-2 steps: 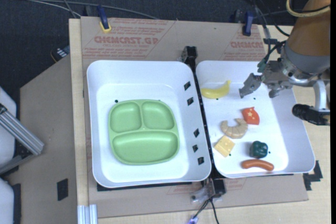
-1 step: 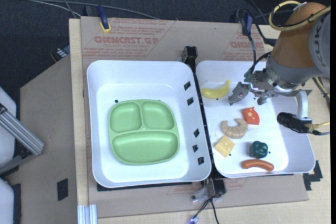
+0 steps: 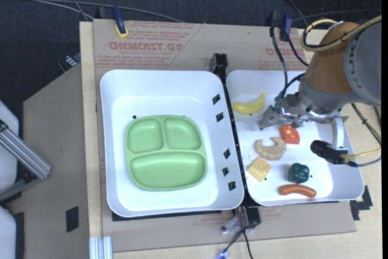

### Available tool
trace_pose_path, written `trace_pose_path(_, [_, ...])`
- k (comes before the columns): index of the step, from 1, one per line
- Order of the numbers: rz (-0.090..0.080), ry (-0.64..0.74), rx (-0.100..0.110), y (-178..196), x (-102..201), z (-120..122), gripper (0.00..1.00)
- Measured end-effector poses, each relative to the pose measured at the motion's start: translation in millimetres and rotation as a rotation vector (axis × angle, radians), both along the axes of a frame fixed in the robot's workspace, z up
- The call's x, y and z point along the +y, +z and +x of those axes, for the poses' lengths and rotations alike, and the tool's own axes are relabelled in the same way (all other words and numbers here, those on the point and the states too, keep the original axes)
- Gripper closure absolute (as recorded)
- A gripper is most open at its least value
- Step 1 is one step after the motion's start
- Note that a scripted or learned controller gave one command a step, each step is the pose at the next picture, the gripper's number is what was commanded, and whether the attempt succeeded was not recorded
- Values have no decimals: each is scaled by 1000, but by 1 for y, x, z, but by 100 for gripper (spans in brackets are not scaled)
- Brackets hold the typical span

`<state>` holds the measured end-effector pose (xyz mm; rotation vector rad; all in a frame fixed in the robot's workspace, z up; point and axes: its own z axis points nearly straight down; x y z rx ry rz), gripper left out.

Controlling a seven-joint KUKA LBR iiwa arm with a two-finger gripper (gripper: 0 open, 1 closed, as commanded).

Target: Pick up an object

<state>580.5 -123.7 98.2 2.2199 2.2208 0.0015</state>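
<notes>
Hovering over the right bin (image 3: 347, 190), my gripper (image 3: 285, 120) sits just above the red tomato-like piece (image 3: 290, 134); whether my fingers are spread or pressed together I cannot tell. Beside it, apart: a yellow banana (image 3: 249, 104) toward the bin's back, a tan croissant (image 3: 270, 148), a cheese wedge (image 3: 259, 168), a green pepper (image 3: 298, 173), an orange sausage (image 3: 297, 191) at the front. Left bin (image 3: 115, 130) holds a green divided tray (image 3: 165, 151).
</notes>
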Motion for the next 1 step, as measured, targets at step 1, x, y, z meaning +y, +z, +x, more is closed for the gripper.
trace_pose_path(1, [-4,-1,-11,16,-1,3,100])
